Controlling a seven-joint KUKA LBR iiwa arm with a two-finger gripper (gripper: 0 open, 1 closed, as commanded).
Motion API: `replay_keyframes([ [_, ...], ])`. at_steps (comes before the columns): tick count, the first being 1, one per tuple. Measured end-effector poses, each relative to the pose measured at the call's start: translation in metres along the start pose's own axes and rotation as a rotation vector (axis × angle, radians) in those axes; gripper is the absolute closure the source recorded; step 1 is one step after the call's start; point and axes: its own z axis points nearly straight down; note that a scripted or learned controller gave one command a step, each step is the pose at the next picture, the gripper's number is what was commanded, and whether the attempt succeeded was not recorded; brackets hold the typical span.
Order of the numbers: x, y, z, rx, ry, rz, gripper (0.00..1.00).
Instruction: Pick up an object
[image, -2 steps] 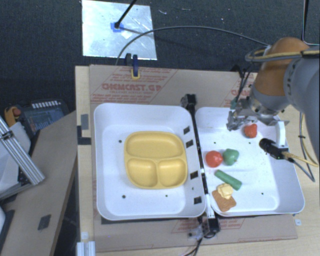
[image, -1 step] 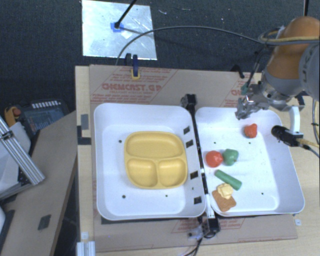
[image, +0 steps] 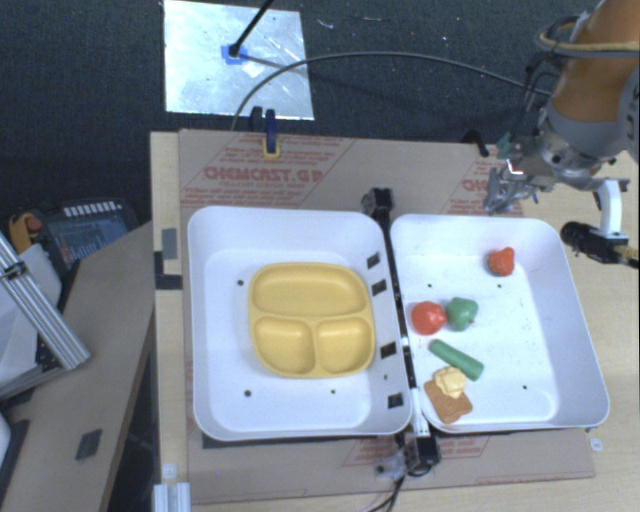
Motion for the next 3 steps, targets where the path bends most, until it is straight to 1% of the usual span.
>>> replay_keyframes([
  [1,0.061,-0.014,0.010,0.007,0.003,-0.005,1.00],
  [2,0.117,-0.023,0.027,0.007,0.003,-0.004,1.00],
  [3,0.166,-0.031,0.041,0.007,0.003,-0.004,1.00],
])
